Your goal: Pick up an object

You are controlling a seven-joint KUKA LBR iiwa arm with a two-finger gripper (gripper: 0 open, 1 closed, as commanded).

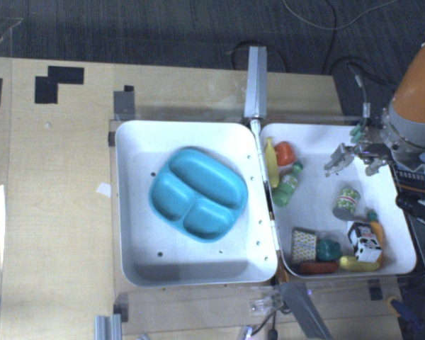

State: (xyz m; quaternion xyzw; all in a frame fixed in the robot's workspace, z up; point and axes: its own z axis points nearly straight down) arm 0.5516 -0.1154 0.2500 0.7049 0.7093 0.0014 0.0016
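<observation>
Overhead slanted view of a pale wooden worktop point(57, 190) bearing two shallow white bins side by side. Left bin point(134, 261): one blue divided tray point(198, 193), three compartments, lying tilted near the middle. Right bin point(404, 257): a scatter of small toy objects. Against the dividing wall, a yellow banana-like piece point(270, 163), upright along the edge, with a red-orange piece point(285, 152) just beside it and a green bottle point(286, 187) slanting below. Near the middle, a small green-and-white can point(346, 202), standing apart from the rest. Along the near wall, a patterned square packet point(304, 244), a teal rounded piece point(329, 249), a red elongated piece point(317, 267) and a yellow elongated piece point(358, 263), all close together; just right of these, a black-and-white carton point(365, 245) with an orange carrot-like piece point(375, 232) touching its far side. End effector point(348, 154) above the far right part of the right bin, metal fingers point(336, 162) spread apart and released, nothing between them, well above and apart from the can. Grey arm with orange band point(419, 83) entering from the right. Dark floor with looping cable point(326, 13) beyond the worktop.
</observation>
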